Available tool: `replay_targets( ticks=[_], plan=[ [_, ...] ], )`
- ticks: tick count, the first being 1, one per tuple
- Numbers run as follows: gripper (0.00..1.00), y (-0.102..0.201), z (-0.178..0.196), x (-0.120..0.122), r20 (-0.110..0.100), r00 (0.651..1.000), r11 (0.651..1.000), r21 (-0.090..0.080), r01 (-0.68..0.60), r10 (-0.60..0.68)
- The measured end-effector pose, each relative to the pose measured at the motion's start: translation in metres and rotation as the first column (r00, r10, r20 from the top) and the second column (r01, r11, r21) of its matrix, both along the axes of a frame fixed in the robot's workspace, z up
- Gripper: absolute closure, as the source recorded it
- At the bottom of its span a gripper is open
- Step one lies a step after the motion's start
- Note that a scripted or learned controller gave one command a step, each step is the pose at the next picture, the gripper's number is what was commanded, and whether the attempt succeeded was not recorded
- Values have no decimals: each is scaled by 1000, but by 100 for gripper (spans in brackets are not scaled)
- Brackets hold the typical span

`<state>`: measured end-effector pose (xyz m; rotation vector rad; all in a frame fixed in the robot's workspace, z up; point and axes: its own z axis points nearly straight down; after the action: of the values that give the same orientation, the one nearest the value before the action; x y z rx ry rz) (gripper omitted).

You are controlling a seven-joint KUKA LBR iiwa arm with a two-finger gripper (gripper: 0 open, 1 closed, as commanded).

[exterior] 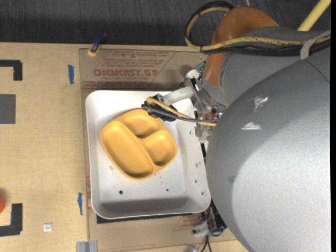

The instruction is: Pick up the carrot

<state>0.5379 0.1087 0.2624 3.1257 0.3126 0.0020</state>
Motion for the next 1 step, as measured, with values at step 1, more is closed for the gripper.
replay_targets(
  ticks=[1],
  plan=[
    [100,20,-120,-38,-7,1000,1000,2,-3,3]
  ],
)
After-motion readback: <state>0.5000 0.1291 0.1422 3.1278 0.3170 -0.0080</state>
